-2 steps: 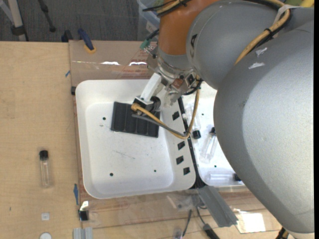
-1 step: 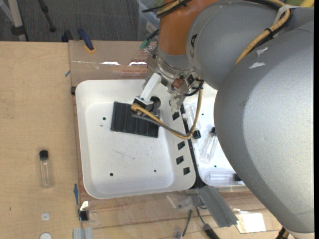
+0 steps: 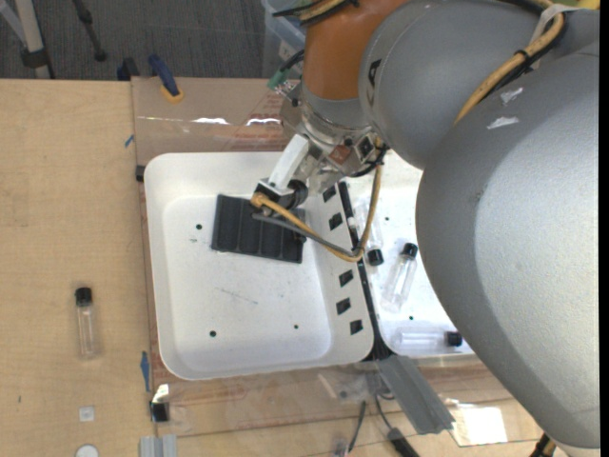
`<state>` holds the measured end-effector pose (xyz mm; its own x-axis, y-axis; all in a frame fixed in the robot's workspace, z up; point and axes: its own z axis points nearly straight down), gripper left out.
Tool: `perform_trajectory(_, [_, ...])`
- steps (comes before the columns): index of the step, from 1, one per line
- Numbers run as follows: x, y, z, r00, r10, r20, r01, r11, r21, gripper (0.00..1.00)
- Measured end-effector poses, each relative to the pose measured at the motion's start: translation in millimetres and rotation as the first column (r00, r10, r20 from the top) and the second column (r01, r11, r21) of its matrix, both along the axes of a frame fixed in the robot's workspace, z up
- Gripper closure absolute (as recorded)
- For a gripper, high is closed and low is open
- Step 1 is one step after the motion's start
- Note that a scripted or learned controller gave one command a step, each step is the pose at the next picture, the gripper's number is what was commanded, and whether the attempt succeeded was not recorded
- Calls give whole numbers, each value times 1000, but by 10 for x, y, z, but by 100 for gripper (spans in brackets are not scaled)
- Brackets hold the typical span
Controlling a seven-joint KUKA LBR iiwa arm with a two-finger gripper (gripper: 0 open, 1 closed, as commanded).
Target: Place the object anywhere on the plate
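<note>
Wooden bench (image 3: 67, 188) – 1 clear vial with a black cap (image 3: 86, 320) lies on it well left of the left white bin (image 3: 181, 346), a small blue clamp (image 3: 167, 82) sits at the bench's far edge, and a clear plastic tub (image 3: 284, 12) stands behind. Right white bin (image 3: 395, 231) – 2 black-capped vials: one (image 3: 401, 274) near the divider, another (image 3: 428, 338) at the near rim. Black clips (image 3: 348, 279) run down the seam between the 2 bins.
</note>
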<state>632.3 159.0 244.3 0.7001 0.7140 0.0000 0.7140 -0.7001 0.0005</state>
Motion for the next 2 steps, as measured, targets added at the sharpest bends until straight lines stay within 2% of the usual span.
perform_trajectory(1, [114,415,583,965,262,2,-262,965,0,100])
perform_trajectory(2, [193,348,-876,979,-204,-2,204,979,1,100])
